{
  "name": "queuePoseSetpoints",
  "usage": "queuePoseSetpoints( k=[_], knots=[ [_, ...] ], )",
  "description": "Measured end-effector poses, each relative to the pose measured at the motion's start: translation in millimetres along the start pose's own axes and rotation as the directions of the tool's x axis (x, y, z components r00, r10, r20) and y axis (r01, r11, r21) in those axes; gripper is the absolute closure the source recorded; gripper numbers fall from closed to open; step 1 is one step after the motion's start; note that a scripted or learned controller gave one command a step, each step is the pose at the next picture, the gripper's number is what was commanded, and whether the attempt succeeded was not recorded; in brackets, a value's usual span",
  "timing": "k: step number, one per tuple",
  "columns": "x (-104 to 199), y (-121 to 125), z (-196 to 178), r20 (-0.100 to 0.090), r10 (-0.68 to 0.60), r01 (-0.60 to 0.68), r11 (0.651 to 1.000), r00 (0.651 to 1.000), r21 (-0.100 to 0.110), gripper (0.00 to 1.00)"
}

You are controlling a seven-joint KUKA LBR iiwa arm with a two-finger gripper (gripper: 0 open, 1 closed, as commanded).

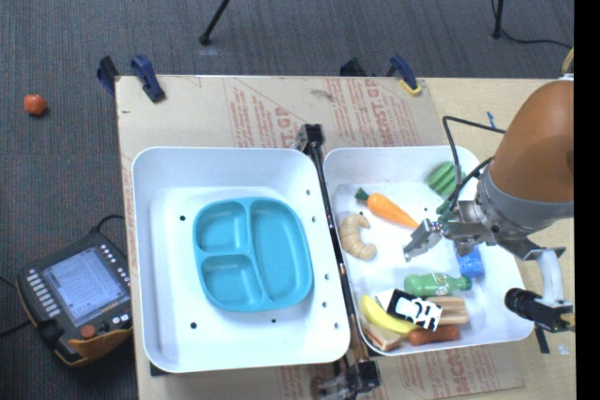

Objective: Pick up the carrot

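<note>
The gripper (424, 239) hangs just right of the carrot (391, 209) holding nothing, its finger spread indiscernible, the arm hiding the bin's (394, 159) right side.

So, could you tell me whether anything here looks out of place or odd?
One thing: a small red-orange object lies on the grey carpet, left of the bench and away from both bins. The carrot and other items lie in the right bin.

Orange carrot (391, 210) with a green top, pale tan croissant (358, 236), green bottle (436, 283), yellow banana (384, 318) in the white right bin (412, 160). Turquoise divided plate (252, 254) in the white left bin (159, 201). Small blue block (471, 263) beside the silver-grey gripper (419, 242).
</note>
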State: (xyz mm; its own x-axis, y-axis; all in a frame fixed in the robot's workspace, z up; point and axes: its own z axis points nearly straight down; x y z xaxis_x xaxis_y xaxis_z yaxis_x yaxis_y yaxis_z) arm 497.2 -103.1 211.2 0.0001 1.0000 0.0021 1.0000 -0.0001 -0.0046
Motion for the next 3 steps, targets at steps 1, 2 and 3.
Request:
queuePoseSetpoints(
  k=[1,2,3],
  knots=[
    [33.8,31.6,-109.3,0.001,0.089,-0.089,0.996,0.996,-0.004,0.0],
    [26.2,99.0,-58.9,0.001,0.071,-0.071,0.997,0.997,-0.001,0.0],
    [23.6,119.6,22.4,0.001,-0.163,0.163,0.987,0.987,-0.001,0.0]
  ],
)
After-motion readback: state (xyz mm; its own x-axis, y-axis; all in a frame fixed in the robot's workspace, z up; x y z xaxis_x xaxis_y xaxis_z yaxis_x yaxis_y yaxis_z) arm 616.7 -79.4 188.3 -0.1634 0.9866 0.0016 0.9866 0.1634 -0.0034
